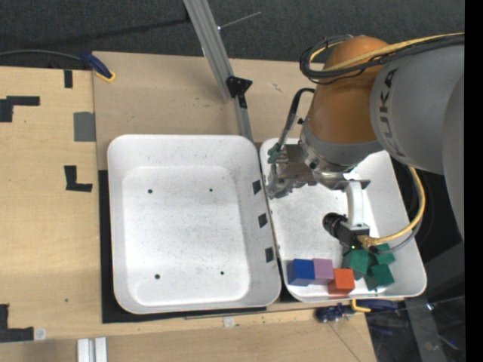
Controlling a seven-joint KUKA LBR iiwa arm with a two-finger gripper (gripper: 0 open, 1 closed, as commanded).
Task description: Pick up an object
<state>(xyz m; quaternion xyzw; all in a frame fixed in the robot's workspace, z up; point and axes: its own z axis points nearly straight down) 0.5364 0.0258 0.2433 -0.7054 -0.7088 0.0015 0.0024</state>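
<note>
My gripper [278, 181] hangs over the upper left part of the right bin [306, 217], close to its left wall. Along that bin's near edge lie a blue block [302, 271], a pale purple block [323, 268] and an orange block [343, 279] in a row. Green pieces [371, 267] lie just right of them. The gripper is well apart from all of these, above bare bin floor. I see nothing held at its tip.
The left bin [185, 221] sits beside the right one, their walls touching. A grey metal bar [215, 47] slants down from the top to the bins' junction. A black fitting with a green light [341, 228] hangs off the arm above the blocks.
</note>
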